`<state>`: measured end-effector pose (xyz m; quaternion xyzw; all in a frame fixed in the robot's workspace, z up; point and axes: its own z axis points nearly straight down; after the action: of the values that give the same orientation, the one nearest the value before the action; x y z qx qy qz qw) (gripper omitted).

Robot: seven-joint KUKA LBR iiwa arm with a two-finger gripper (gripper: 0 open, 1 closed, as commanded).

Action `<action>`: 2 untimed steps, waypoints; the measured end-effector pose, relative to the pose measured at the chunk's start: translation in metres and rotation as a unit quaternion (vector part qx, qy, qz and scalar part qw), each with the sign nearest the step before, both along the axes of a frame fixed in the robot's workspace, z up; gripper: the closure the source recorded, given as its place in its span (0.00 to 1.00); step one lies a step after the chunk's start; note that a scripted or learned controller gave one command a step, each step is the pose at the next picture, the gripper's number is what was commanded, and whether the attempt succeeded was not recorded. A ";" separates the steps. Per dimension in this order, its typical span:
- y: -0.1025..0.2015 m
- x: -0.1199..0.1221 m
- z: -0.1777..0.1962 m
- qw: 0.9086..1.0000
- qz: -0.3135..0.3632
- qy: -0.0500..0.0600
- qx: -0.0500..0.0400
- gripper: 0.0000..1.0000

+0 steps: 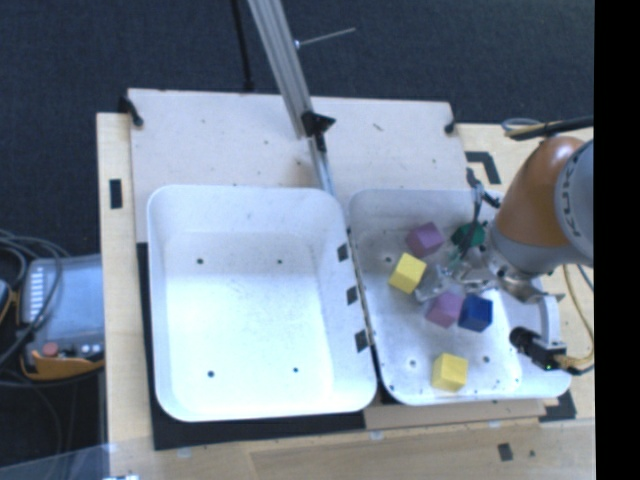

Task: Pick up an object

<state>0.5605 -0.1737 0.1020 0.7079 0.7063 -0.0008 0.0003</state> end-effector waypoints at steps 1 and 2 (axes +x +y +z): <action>-0.001 0.001 0.014 1.000 -0.005 -0.004 0.000 1.00; -0.002 0.007 0.058 1.000 0.001 -0.003 0.000 1.00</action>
<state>0.5677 -0.1753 0.1602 0.7068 0.7074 0.0013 0.0029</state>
